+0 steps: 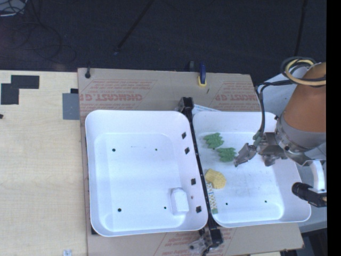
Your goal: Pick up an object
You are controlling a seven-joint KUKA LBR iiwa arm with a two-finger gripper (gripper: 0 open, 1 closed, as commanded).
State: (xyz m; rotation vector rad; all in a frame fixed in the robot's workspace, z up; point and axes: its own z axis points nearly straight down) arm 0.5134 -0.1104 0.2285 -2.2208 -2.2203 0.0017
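Note:
The right bin (277, 207) holds two green leafy pieces, one (213, 140) near its back left and one (226, 154) just in front of that. A yellow object (215, 178) lies by the bin's left wall. My gripper (243, 156) hangs over the middle of the right bin, just right of the nearer green piece and pointing towards it. I see nothing held in it. A small white block (179, 200) rests in the front right corner of the left bin (106, 169).
A black divider (195, 164) runs between the two bins. Both bins sit on a cardboard sheet (138, 89) over the wooden bench. The arm's grey wrist and orange band (309, 105) stand over the right bin's right edge.

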